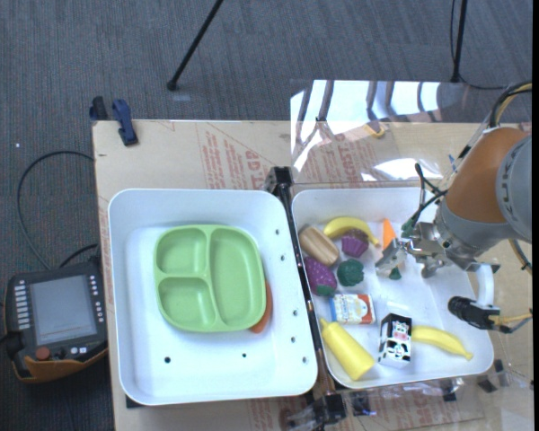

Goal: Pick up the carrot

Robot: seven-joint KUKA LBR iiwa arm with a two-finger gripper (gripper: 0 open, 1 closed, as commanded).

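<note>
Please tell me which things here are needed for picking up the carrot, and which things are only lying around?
For the job:
carrot, right bin
claw, beside it

Only lying around:
two bananas
grapes
broccoli
yellow bottle
cow-print carton
green plate, left bin

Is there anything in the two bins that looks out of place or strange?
One thing: an orange-red flat object sticks out from under the right edge of the light green divided plastic plate in the left white bin, so the plate partly rests on it. The toy foods in the right bin look ordinary.
</note>
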